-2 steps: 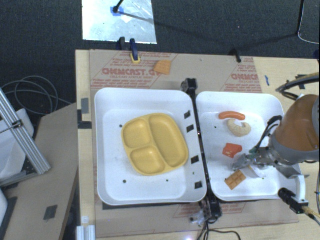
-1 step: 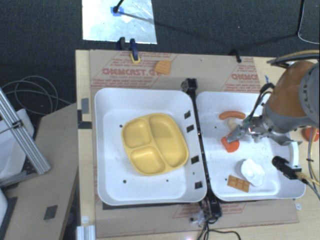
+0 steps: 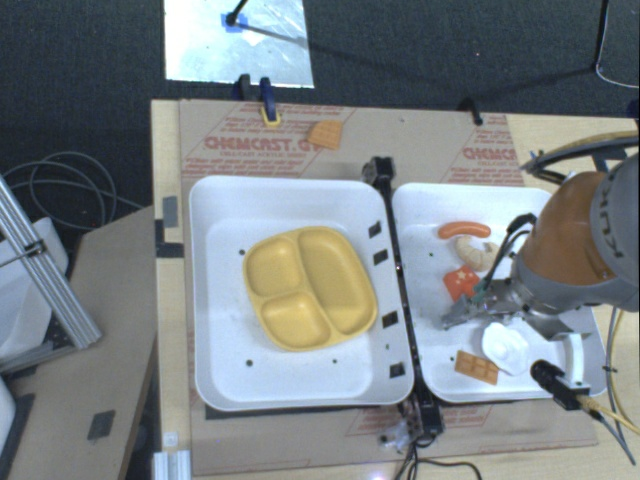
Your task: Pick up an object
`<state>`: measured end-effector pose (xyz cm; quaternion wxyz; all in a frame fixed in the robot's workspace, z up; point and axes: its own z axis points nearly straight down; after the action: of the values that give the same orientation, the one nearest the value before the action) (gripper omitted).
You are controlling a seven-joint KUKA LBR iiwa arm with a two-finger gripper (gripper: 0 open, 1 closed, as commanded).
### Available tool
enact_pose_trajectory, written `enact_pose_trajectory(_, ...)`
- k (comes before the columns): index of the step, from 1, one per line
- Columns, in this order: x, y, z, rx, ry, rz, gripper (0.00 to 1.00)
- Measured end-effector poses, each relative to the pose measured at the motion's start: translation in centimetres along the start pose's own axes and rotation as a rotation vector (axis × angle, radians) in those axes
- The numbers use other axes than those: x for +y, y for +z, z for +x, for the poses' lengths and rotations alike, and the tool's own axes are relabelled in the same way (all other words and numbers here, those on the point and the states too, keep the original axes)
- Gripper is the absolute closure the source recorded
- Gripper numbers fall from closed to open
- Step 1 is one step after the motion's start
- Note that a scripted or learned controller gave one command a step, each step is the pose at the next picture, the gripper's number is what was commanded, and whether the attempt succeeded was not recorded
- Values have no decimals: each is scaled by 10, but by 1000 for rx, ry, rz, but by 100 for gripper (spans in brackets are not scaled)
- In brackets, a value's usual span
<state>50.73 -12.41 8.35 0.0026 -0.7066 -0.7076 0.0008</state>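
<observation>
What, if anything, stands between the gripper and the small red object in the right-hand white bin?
Nothing visible does. The gripper sits low in the right-hand white bin, right beside the small red object. The orange sausage-shaped toy and pale beige lump lie beyond the red object; the white round piece and brown waffle-like block lie nearer the camera.

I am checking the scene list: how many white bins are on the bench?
2. The left bin holds the yellow divided plate. The right bin holds the small items, and the gripper is over it.
</observation>
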Motion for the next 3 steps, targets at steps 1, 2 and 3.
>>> enact_pose_trajectory(1,50,-215,-39,-11,-3,-27,0)
enact_pose_trajectory(2,5,-130,-25,0,1,2,0)
enact_pose_trajectory(3,-22,-95,-4,-1,0,-2,0)
